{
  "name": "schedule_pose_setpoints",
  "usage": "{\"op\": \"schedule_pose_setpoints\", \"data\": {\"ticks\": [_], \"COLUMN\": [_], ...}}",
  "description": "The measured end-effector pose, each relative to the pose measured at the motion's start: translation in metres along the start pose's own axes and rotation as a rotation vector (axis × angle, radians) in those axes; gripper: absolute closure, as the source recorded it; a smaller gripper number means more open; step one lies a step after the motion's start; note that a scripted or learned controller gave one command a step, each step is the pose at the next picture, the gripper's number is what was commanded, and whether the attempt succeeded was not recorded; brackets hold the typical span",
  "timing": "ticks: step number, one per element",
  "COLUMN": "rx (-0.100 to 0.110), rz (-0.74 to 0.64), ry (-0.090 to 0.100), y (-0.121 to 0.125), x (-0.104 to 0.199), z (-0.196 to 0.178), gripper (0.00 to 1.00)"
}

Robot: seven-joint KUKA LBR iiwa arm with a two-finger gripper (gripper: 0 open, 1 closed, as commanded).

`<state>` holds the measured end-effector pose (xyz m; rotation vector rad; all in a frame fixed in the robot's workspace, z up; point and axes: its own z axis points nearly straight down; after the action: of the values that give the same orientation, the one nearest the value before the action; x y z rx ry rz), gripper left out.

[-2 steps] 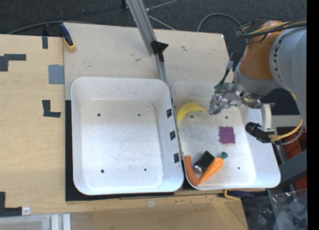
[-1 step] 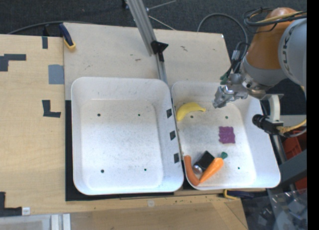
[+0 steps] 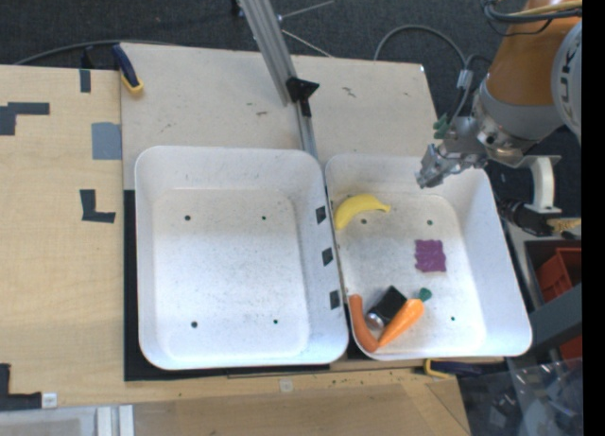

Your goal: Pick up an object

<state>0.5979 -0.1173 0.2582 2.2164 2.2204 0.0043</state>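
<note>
Objects for picking lie in the right-hand shallow white bin [image 3: 501, 264]: a curved yellow plastic banana [image 3: 359, 208] at its far left, a flat purple square piece [image 3: 430, 255] right of centre, and near the front a small black block [image 3: 386, 304] touching an orange carrot-shaped toy [image 3: 402, 321] and a curved orange piece [image 3: 359, 322]. My gripper [image 3: 430, 175] hangs over the bin's far edge, right of the banana; whether my jaws are parted I cannot tell. Nothing is visibly between them.

Even, bright overhead light whitens both bins [image 3: 232, 160]. Left of the gripper [image 3: 430, 177], shadows stay faint; detail is slightly soft.
</note>
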Motion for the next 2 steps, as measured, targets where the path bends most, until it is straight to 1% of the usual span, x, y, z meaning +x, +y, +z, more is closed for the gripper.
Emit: {"op": "schedule_pose_setpoints", "data": {"ticks": [1, 2], "rx": [0.005, 0.007], "rz": [-0.005, -0.003], "ry": [0.003, 0.002], "y": [0.007, 0.005], "x": [0.054, 0.097], "z": [-0.002, 0.007], "gripper": [1.0, 1.0]}}
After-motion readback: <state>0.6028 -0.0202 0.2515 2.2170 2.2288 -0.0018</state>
